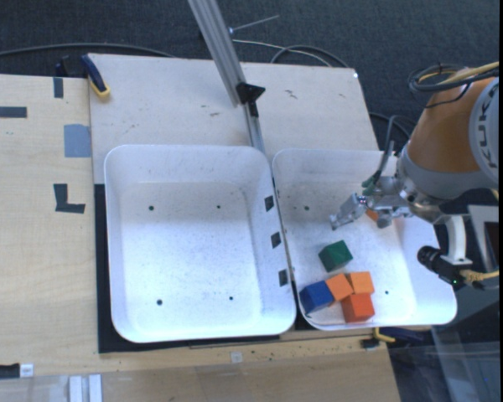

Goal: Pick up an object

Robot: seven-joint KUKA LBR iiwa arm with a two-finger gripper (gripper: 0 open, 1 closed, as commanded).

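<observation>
The jaws [345,217] hang over the right bin [306,182], pointing toward the lower left of the camera view, and whether they stand wide or narrow cannot be told, since the metal tips blur into one grey shape; nothing is seen between them. A small orange spot sits just behind them on the wrist hardware.

Just below the jaws and slightly to their right, the green block [336,255] lies on the bin floor, apart from the tips. Further below it, a tight cluster rests near the bin's front wall: the blue block [316,296] on the left, 1 orange block [339,287] touching it, a second orange block [362,282] just beside that, and a red-orange block [358,307] at the bottom of the group, touching the others.

To the left of the jaws, past the shared rims with their 3 dark tabs, is the left bin [117,224], its floor speckled with dark flecks and 4 small dots.

Behind the jaws, to the right, the arm [448,149] rises with its orange band and grey casing, cables looping above it.

Both bins rest on the counter [176,99]. Well above and left of the jaws, a slanted metal rail [218,36] crosses the counter, and a blue-and-yellow clamp [95,77] lies near its far left corner.
</observation>
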